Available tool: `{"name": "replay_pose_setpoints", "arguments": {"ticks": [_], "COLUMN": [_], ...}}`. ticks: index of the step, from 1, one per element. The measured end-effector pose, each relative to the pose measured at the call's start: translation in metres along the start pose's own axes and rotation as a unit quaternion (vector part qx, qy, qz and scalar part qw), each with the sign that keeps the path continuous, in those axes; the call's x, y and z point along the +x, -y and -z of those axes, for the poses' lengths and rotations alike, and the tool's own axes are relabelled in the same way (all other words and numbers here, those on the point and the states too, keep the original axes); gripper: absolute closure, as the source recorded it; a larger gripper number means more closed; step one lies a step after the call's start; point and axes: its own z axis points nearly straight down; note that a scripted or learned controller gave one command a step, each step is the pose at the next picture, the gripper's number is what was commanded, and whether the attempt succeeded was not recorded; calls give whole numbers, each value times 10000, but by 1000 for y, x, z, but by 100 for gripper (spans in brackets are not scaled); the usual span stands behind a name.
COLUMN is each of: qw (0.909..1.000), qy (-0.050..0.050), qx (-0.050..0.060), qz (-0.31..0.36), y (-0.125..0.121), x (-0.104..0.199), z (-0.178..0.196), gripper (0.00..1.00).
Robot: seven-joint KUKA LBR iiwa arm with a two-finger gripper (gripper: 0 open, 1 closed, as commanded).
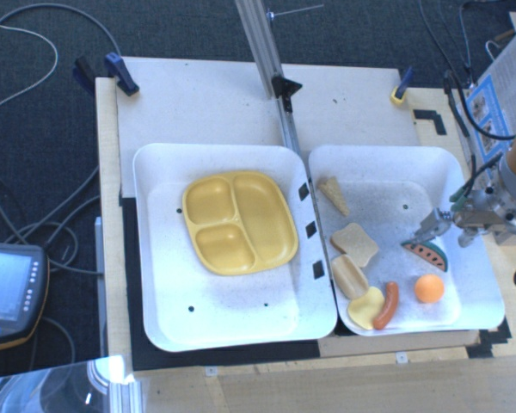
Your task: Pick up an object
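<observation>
Over the right bin [322, 231], near its right wall, my gripper [445, 228] hangs with its two fingers spread apart, one fingertip [428, 224] pointing left and the other lower, close to the watermelon slice [425, 255]. Nothing sits between my fingers. The watermelon slice lies just beside and slightly nearer than my gripper; whether I touch it I cannot tell. An orange ball [428, 288] rests nearer still, close to the near right corner. Left of it lie a red sausage [386, 305] and a yellow piece [365, 309], touching each other. A bread slice [354, 243] sits mid-bin, with a tan bun-like piece [348, 275] just nearer and a pale cone-like piece [333, 195] farther away. The left bin [159, 308] holds a yellow divided plate [275, 239].
</observation>
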Motion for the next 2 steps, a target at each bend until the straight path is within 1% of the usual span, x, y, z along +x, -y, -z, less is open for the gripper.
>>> {"name": "replay_pose_setpoints", "arguments": {"ticks": [1, 2], "qw": [10000, 10000], "qy": [3, -8], "qx": [-3, 34], "qz": [1, -3], "y": [0, 0], "x": [0, 2], "z": [0, -63], "gripper": [0, 0]}}
